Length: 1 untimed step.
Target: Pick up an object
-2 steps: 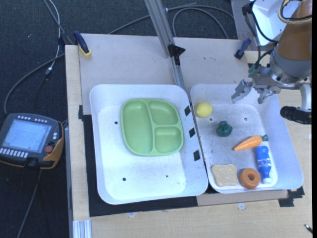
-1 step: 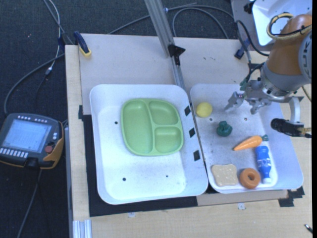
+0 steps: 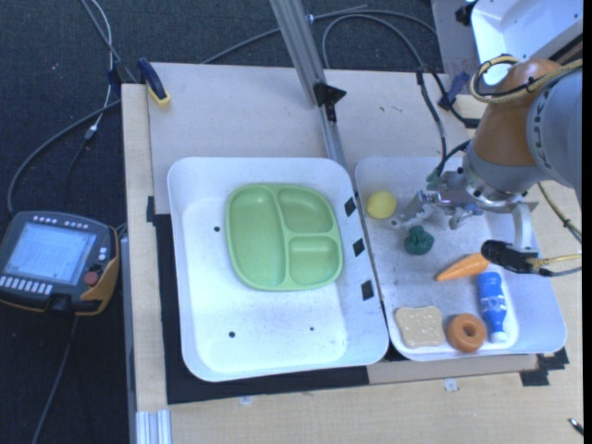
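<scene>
My gripper (image 3: 433,213) hangs over the back of the right bin (image 3: 546,326), its fingers spread open with nothing between them. A green broccoli piece (image 3: 419,240) lies just in front of it, and a yellow ball (image 3: 380,203) sits to its left near the bin wall. An orange carrot (image 3: 462,266), a blue bottle (image 3: 491,303), a brown donut (image 3: 466,332) and a bread slice (image 3: 419,326) lie toward the bin's front.
The left bin (image 3: 199,336) holds a green divided plate (image 3: 282,236). A metal pole (image 3: 305,44) slants down to the gap between the bins. Cables (image 3: 518,265) trail beside the wrist at the right. A teach pendant (image 3: 55,262) lies off the bench at the left.
</scene>
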Available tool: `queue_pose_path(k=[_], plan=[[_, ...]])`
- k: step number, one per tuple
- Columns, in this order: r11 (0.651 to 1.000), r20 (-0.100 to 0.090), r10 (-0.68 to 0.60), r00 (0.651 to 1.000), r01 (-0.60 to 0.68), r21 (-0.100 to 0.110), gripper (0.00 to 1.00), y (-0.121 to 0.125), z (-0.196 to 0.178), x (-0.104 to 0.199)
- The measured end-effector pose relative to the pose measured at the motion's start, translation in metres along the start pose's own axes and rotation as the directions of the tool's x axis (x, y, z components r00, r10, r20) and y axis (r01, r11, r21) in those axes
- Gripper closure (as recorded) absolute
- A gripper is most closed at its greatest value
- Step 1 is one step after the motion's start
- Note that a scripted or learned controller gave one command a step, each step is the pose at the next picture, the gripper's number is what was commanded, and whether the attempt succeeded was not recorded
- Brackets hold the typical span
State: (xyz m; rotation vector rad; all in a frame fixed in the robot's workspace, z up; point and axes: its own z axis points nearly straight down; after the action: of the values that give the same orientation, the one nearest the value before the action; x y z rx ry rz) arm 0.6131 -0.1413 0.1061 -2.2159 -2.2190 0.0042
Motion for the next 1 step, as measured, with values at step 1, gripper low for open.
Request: queue_pose_path(k=[1], plan=[[1.000, 0.001, 0.001, 1.000, -0.001, -0.004, 0.00, 0.0005, 0.0216, 0.0008]])
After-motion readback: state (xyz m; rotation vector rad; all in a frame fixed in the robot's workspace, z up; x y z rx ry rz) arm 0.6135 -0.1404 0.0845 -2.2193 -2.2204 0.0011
